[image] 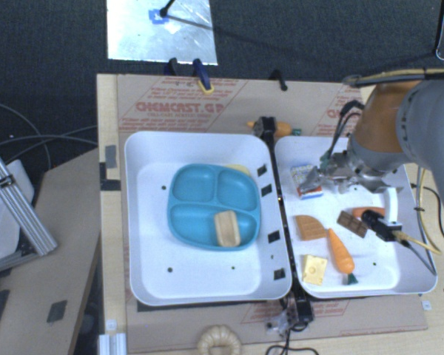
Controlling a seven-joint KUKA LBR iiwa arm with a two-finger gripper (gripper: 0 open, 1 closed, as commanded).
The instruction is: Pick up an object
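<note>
two metal fingers of the gripper (316, 177) pinch a flat, crinkly packet (306, 180).

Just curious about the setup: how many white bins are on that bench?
2. The left bin holds a blue divided plate. The right bin holds small toy foods, including a carrot, and the gripper reaches into it. None seems hidden.

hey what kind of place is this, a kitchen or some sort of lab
Most likely a robotics lab bench, not a kitchen: a grey arm reaches over two white bins, toy food such as a carrot lies inside, and loose cables trail around.
</note>
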